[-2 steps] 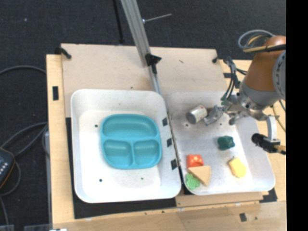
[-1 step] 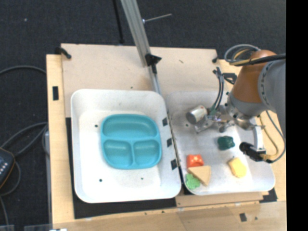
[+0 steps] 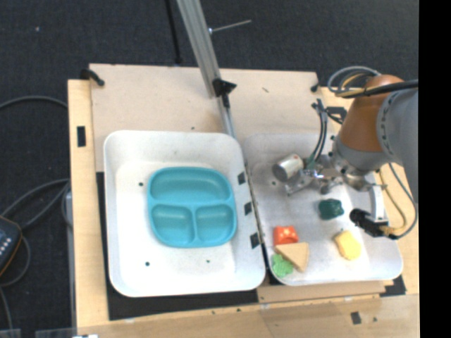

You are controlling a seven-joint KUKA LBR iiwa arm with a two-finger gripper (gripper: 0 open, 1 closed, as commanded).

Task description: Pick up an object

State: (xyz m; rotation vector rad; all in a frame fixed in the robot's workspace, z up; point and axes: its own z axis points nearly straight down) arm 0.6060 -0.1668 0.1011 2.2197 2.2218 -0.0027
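I've got the arm reaching into the right bin from the right, with the gripper low over the bin's upper left part. Can't tell how the gripper is set: metal parts blur together, and I see nothing between them that I'd call held.

Candidates, all in the right bin:
- dark green lump, just right of and below the gripper, nearest pick
- yellow piece, lower right, well apart from the rest
- orange block, tan wedge and small green bit, bunched touching against the bin's lower left wall

The left bin holds a teal divided tray; not a target for me.

To do this well, I'd go for the green lump or the yellow piece: each stands alone with room on both sides. Centre over it, come straight down, close across the narrow side. I'd skip the bunched trio, since a finger would likely land on a neighbour or the wall.

Hard to read: a silvery round thing by the gripper may be tool hardware or a loose can; I can't say which. The wrist and cables cover part of the bin's upper right.
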